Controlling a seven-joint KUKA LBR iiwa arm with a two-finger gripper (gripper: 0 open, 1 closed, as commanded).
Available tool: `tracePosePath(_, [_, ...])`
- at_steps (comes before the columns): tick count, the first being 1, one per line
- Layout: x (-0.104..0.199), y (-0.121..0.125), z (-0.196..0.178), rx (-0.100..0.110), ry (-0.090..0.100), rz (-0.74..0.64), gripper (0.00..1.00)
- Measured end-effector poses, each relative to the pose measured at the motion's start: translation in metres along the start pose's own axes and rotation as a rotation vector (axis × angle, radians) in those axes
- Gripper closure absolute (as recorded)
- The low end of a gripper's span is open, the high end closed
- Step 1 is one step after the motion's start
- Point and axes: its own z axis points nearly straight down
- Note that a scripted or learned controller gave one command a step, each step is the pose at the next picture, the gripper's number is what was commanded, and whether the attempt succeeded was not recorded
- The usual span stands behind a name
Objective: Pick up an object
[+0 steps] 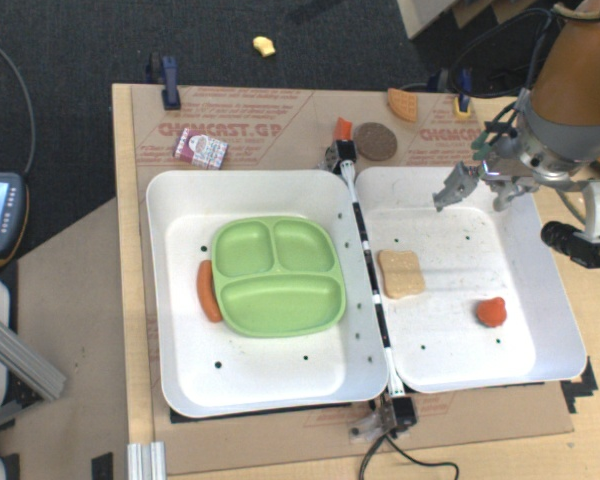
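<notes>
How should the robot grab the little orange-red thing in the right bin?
Probably straight from above, with the fingers closing across the middle of the small orange-red piece. It is rounded, lies alone on the floor of the right bin, and is well away from the toast slice. The gripper is poised near the bin's far edge.

— What sits in the left bin (175, 218)?
— A divided plate (277, 275) at its middle, with a sausage (209, 290) lying just beside the plate's left edge.
— And the right bin (540, 358)?
— A cracker (401, 273) near its left wall, and a small round fruit (492, 312) toward the right wall, well apart from the cracker.
— Anything on the table (130, 268) itself?
— Behind the bins, near the far edge: a small packet (200, 148) at the left, a round cookie (375, 141) at the middle, and a wedge-shaped piece (403, 104) beyond it.
</notes>
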Motion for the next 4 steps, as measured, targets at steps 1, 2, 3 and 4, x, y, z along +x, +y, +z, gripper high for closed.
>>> tracePosePath(1, [-0.057, -0.014, 0.047, 0.006, 0.001, 0.005, 0.00])
tracePosePath(2, [-0.096, -0.068, 0.108, 0.007, 0.002, 0.006, 0.00])
tracePosePath(3, [-0.079, -0.098, 0.150, 0.007, 0.003, 0.002, 0.00])
tracePosePath(4, [-0.080, -0.094, 0.137, -0.004, -0.002, 0.002, 1.00])
